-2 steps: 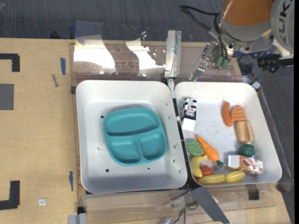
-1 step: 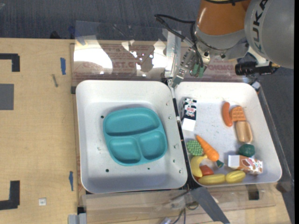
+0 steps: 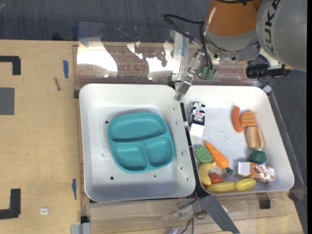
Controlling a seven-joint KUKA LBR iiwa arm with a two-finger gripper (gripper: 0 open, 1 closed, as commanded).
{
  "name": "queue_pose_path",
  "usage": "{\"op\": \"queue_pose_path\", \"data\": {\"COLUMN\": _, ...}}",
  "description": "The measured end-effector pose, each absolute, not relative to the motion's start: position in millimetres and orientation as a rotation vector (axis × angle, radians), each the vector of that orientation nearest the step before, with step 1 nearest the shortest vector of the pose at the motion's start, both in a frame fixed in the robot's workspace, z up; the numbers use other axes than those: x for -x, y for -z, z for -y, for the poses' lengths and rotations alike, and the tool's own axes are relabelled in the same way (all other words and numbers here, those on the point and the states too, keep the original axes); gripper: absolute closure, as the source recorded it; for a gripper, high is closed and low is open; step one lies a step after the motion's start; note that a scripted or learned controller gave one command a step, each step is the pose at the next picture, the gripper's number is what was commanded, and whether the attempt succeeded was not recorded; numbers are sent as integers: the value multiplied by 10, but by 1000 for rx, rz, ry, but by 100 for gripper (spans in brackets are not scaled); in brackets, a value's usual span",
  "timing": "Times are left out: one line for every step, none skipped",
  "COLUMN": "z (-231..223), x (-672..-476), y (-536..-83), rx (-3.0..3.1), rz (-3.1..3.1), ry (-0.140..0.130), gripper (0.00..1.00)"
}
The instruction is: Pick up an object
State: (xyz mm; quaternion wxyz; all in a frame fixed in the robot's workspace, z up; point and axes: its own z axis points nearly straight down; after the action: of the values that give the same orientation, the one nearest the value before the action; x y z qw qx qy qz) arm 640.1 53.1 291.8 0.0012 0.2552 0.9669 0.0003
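The arm leans in from the upper right, and the hand (image 3: 179, 92) hangs over the back rim where the two bins meet, at about twelve o'clock of the divide. Whether it is spread or closed, I cannot tell from this slant, and nothing shows between its tips.

Nothing picked yet. The candidates sit in the right bin (image 3: 273, 112): a small black-and-white carton (image 3: 197, 115) nearest the hand, at about five o'clock from it; a carrot (image 3: 217, 153) toward the middle; a hot dog (image 3: 237, 119) and bread roll (image 3: 253, 136) out at three o'clock; bananas (image 3: 229, 185) and a juice box (image 3: 261, 171) crowded along the six o'clock wall. In the left bin (image 3: 92, 106) lies a teal divided plate (image 3: 140, 141).

My call: go for the carton. It stands apart from its neighbours, so the approach is clean. Come straight down, straddle its narrow sides, stay off the divider wall, then lift slowly.
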Motion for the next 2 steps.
{"op": "queue_pose_path", "data": {"z": -385, "x": -5900, "y": -1814, "rx": -468, "rz": -3112, "ry": 1, "gripper": 0}}
{"op": "queue_pose_path", "data": {"z": 197, "x": -5945, "y": -1856, "rx": -553, "rz": -3087, "ry": 1, "gripper": 0}}
